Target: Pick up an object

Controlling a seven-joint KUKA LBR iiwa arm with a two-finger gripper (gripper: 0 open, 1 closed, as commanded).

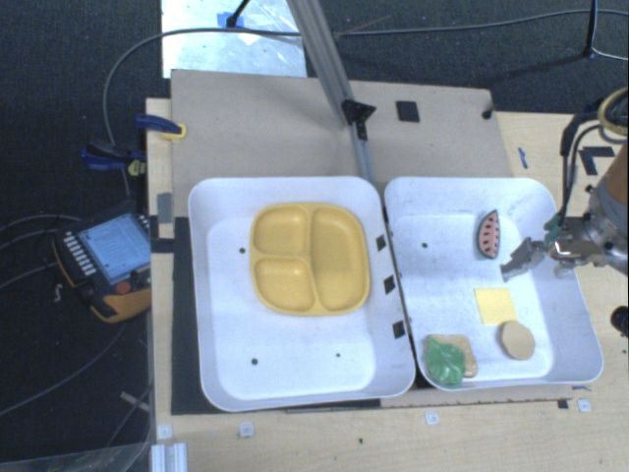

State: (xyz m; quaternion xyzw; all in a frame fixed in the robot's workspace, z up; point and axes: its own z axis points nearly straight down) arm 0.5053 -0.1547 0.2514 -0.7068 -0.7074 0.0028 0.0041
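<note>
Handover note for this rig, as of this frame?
Gripper: over the right bin, near its right wall, nothing seen between its fingers.
Right bin holds: watermelon slice just left of the gripper, yellow square, tan round piece, green-and-tan piece at the front.
Left bin: yellow divided plate.
Done: no pick yet.
Left: close on one object and lift; the watermelon slice looks nearest.

A handheld pendant (106,264) (blue screen, orange casing) lies left of the worktop (265,126); blue clamps (147,126) grip its edge.
</note>
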